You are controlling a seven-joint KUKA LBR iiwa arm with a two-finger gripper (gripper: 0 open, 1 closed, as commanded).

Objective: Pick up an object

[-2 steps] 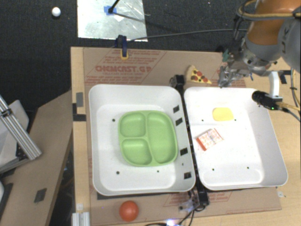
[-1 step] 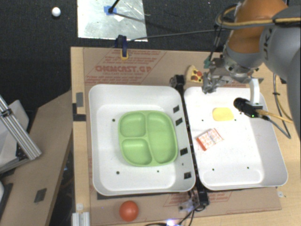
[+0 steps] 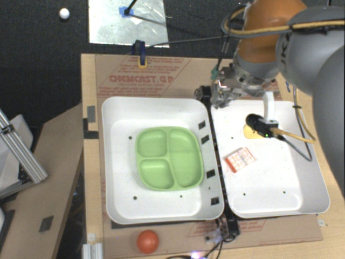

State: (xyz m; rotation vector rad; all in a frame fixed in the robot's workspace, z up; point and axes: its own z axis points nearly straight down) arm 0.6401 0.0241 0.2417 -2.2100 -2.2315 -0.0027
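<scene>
My tool [image 3: 222, 95] hangs up and to the right of the green four-compartment plastic plate [image 3: 168, 158], over the far corner of the neighbouring shallow white bin [image 3: 280, 190]. From this angle I cannot tell whether it is released or clenched, or whether it touches the bin wall.

The plate lies flat in the middle of its own white bin [image 3: 116, 144]. Both bins rest on the brown cardboard-covered tabletop [image 3: 145, 77], and an orange ball [image 3: 147, 241] sits on it, on the camera side of the plate. Beyond the plate, a crinkled silver foil sheet [image 3: 128, 15] lies against black.

The small red-and-white packet [image 3: 239, 159] lies flat to the plate's right, in the neighbouring bin, nearer the camera than my tool and apart from it.
</scene>
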